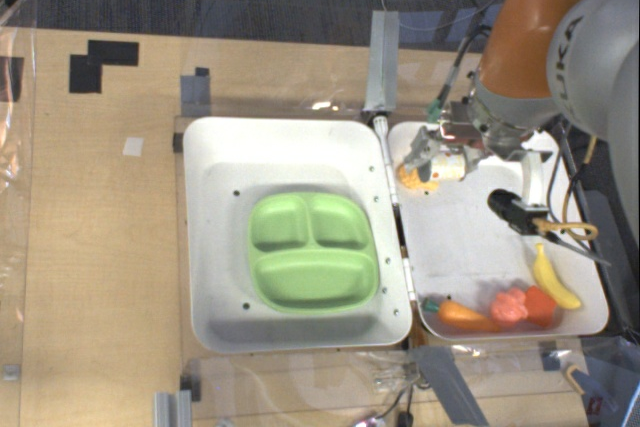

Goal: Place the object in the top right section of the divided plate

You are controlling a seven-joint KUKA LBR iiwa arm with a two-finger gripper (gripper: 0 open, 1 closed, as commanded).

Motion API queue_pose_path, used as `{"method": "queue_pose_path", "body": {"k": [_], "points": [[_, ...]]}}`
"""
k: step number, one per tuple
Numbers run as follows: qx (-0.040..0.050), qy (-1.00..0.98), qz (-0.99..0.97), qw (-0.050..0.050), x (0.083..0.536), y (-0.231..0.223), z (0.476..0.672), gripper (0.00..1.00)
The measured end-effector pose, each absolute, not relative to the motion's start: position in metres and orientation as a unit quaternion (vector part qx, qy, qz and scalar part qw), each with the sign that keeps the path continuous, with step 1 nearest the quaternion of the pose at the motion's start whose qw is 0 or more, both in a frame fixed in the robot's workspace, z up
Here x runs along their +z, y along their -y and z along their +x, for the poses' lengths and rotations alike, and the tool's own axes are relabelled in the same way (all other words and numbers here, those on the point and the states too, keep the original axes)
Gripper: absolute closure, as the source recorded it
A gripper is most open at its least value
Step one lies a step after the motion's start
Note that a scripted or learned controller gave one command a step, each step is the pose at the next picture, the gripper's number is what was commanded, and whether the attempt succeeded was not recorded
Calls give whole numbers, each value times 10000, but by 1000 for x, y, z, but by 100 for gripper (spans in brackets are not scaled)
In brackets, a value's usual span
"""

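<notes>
one green plate [313, 251], one banana [554, 279], one carrot [466, 316]

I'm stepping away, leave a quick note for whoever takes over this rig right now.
Gripper: low in the right bin's top left corner, over a small yellow object; grip unclear.
Green plate sits in the left bin, all sections bare.
Banana, carrot and red pieces lie along the right bin's bottom edge.
Done: nothing placed.
Left: lift an object and set it in the plate's top right section.
</notes>
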State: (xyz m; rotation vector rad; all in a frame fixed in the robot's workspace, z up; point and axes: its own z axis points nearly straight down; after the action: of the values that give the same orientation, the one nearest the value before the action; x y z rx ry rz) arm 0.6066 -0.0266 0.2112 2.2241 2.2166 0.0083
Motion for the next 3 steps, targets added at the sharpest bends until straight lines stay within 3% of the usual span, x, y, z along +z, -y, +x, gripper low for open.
{"method": "queue_pose_path", "body": {"k": [1, 2, 3], "points": [[19, -7255, 6882, 18, 214, -4, 664, 100], [10, -7387, 6741, 1, 184, -89, 544, 100], [16, -7849, 6196, 9, 185, -49, 530, 100]]}}
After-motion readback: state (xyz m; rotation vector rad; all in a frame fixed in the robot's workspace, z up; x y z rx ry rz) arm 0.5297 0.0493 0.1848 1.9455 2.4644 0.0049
